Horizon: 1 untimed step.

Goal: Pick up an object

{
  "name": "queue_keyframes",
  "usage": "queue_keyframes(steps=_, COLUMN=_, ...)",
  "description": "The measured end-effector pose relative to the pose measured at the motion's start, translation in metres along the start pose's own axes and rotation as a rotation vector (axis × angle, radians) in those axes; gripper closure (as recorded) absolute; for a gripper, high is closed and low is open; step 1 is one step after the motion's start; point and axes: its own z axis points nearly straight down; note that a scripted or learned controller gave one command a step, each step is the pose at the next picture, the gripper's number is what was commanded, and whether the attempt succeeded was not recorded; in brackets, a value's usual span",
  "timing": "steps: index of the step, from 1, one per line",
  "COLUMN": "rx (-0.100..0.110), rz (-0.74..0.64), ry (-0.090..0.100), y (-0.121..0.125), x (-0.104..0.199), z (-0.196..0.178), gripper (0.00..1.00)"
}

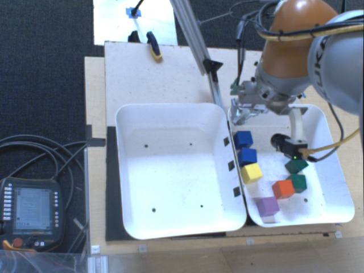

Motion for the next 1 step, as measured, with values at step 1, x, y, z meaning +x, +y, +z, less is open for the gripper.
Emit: queue_keyframes(steps=1, rx=0.001, rz=0.0, ry=0.0, y=-0.01, x=0.0523, z=0.0189, gripper=1.0)
